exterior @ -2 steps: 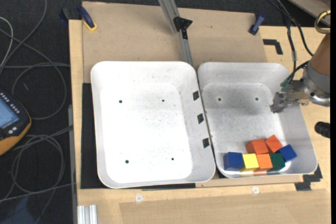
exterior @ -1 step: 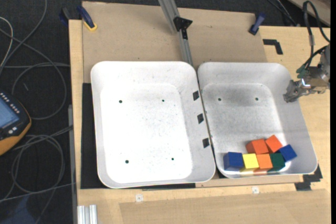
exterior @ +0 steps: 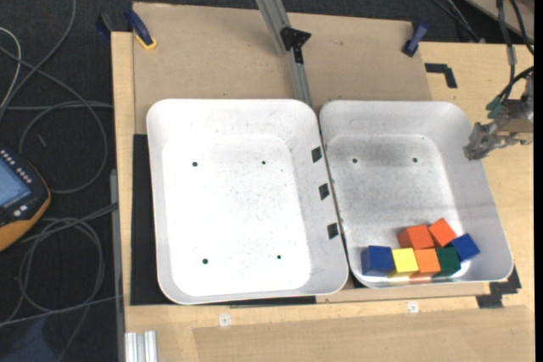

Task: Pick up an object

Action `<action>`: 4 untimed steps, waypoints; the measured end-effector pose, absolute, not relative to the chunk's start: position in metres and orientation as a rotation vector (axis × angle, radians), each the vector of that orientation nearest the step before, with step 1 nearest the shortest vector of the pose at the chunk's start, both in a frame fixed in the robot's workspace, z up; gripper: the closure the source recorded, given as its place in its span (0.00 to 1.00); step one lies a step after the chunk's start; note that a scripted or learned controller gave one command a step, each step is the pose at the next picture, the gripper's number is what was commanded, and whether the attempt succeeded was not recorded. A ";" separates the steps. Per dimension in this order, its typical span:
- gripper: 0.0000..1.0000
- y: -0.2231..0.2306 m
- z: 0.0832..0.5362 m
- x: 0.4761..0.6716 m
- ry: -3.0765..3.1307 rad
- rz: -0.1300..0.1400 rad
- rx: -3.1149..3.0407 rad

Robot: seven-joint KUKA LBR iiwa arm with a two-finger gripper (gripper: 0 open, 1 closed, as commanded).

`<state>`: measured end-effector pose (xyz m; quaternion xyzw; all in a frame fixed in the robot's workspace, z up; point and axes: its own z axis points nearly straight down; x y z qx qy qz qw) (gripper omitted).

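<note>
Several small blocks lie clustered in the near right corner of the right bin [exterior: 382, 127]: a blue block [exterior: 377, 259], a yellow block [exterior: 405, 261], an orange block [exterior: 415, 236], another orange block [exterior: 442, 231], a green block [exterior: 448, 259] and a second blue block [exterior: 464, 247]. My gripper [exterior: 478, 144] hangs at the right rim of that bin, well behind the blocks and apart from them. Nothing shows between its fingers.
The left bin [exterior: 170, 127] stands beside the right one on the wooden bench. A slanted metal rail [exterior: 270, 4] runs from the top down to the gap between the bins. Blue clamps [exterior: 141, 28] sit at the board's far corners. Cables lie on the floor at left.
</note>
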<state>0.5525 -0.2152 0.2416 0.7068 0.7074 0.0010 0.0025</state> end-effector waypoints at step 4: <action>1.00 -0.015 0.250 0.590 2.230 0.006 2.212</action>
